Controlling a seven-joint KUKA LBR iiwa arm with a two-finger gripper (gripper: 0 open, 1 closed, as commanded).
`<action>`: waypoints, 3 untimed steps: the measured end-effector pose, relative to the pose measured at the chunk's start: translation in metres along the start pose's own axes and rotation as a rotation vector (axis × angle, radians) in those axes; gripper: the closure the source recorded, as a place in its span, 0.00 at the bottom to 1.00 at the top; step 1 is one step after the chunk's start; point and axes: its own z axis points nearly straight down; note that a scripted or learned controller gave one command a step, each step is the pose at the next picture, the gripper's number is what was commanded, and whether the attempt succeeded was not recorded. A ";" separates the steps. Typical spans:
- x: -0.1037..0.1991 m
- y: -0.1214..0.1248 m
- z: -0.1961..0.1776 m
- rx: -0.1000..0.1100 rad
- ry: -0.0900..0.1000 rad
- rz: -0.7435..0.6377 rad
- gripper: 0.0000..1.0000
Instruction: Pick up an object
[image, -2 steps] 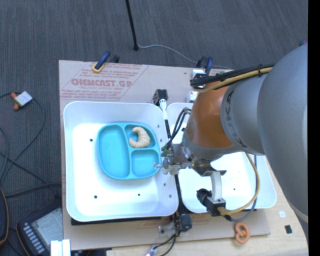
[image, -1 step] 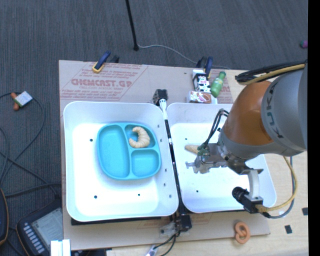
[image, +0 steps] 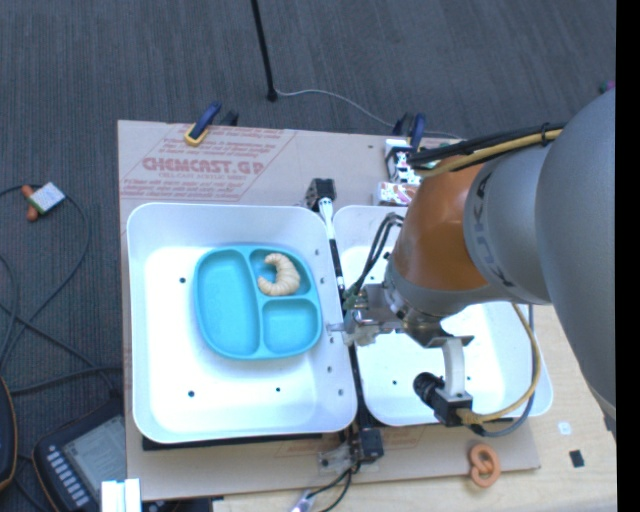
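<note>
- you have two white bins on the bench: the left bin (image: 160, 330) and the right bin (image: 500, 400), side by side and touching along their inner rims.
- in the left bin lies one blue divided tray (image: 235, 320) with three compartments, set near the bin's right wall and a little toward its far edge.
- one pale, curled croissant-like pastry (image: 281, 273) rests in the tray's far-right compartment; the other two compartments hold nothing you can make out.
- the arm (image: 500, 230) reaches in from the right, its orange band over the far-left part of the right bin.
- the gripper (image: 352, 325) sits low at the seam between the two bins, just at the left bin's right rim and beside the tray's right edge.
- you cannot tell how the jaws stand: the wrist body and cabling cover them, and nothing shows between them.
- the pastry lies to the far-left of the gripper, near but apart from it, inside the tray and not touching the gripper.
- on the bench's near edge, outside the right bin's near-right corner, you see one small orange ring (image: 484, 465).
- at the bench's far-left edge sits one blue-and-yellow clamp (image: 204, 122).
</note>
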 end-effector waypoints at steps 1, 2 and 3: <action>0.051 -0.005 -0.004 0.000 0.000 0.000 1.00; 0.065 -0.005 -0.006 0.000 0.000 0.000 1.00; 0.066 -0.004 -0.012 0.000 0.000 0.000 1.00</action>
